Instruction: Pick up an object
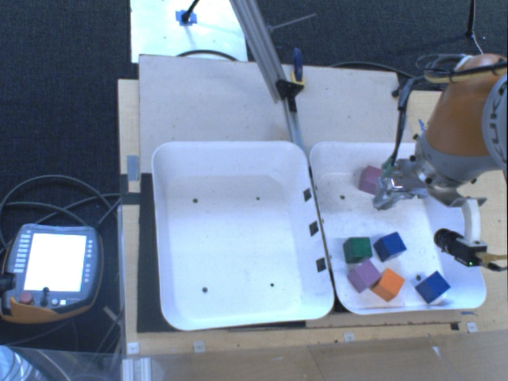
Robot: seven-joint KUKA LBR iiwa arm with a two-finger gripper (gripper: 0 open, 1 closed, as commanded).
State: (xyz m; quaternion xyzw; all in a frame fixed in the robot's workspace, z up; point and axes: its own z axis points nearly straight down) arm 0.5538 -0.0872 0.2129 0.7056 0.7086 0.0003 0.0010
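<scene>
Blue cube (432, 286): a smooth, matte, hard-edged block lying nearest the front rim of the right bin (476, 296), standing apart from the others.
Orange cube (388, 284): lying tilted and touching the light purple cube (364, 275); a descent here is likely nudging both at once.
Green cube (357, 249) and second blue cube (389, 245): sitting just beside each other behind that pair; tight spacing is leaving little room for a finger to enter, so a grasp may be closing on two blocks or on none.
Pink-purple cube (369, 179): the likeliest target, resting farther back in the right bin, just left of the end effector (386, 194).
End effector: metallic, hovering low beside that cube; whether it is released or clenched cannot be told, and no block is showing within it.
Risk: the approach is appearing offset to the cube's side, so closing may be pushing it across the slick bin floor rather than capturing it.
Left bin (167, 213): a shallow, glossy white tray with rounded corners.
Worktop (214, 94): pale, flat board running behind both bins.
</scene>
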